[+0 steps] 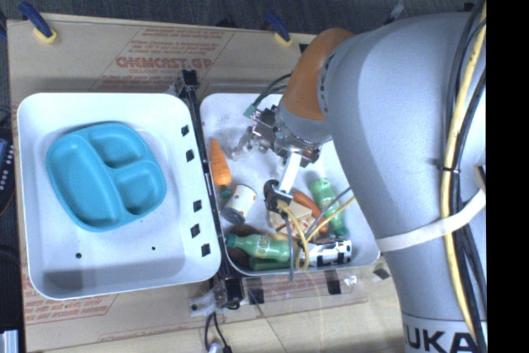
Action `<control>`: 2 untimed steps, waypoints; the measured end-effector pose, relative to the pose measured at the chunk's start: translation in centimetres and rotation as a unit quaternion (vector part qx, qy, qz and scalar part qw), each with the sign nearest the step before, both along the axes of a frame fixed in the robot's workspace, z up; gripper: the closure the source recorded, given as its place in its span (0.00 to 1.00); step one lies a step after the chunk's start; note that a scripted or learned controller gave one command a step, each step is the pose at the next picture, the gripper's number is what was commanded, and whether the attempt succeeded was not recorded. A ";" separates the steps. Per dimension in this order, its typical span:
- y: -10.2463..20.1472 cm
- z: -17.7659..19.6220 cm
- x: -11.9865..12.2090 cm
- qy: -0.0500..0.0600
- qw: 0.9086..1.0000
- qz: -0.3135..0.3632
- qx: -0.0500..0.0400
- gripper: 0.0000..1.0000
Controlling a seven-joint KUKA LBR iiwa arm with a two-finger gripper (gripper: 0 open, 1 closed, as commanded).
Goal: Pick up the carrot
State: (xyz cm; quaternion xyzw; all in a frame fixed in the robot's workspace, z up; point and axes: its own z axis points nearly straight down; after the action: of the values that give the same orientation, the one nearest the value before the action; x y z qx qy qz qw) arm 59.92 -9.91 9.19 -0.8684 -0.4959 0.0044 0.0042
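Observation:
The carrot (219,164) is an orange tapered piece lying along the left wall of the right bin (216,113), its thin end toward the back. My gripper (246,138) hangs low over the back half of that bin, just right of the carrot's thin end and a little apart from it. The grey arm covers the bin's right side. Nothing can be seen held in the gripper.
The left bin (50,269) holds a blue divided plate (105,173). Crowding the front of the right bin are a lying green bottle (261,249), a second green bottle (322,194), a small white and brown item (241,198) and an orange piece (305,201).

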 end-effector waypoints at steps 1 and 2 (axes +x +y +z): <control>-0.3 -0.2 -4.2 0.002 0.967 -0.256 0.000 0.00; 0.9 0.0 2.4 -0.001 0.946 -0.325 -0.001 0.00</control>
State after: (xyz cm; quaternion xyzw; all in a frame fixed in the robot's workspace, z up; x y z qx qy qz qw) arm 62.35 -9.04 9.22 -0.9825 -0.1863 0.0025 0.0045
